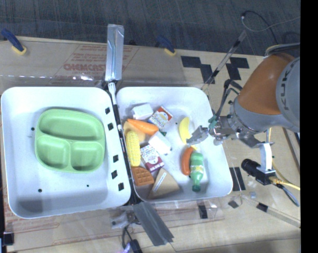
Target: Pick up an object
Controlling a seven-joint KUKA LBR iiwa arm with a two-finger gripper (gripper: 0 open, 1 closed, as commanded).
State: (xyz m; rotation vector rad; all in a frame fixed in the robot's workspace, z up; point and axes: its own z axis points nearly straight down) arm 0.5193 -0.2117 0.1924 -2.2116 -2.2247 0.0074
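The right bin holds a pile of toy food. I see a yellow banana, an orange carrot, a corn cob, a green bottle, an orange sausage, small cartons and a sandwich wedge. My gripper hangs over the bin's right side, just right of the banana and above the bottle. Nothing shows between its fingers.
The left bin carries a green sectioned tray. A metal divider stands between the bins at the back. Blue clamps sit on the bench's far edge. Cables and black markers lie right of the bins.
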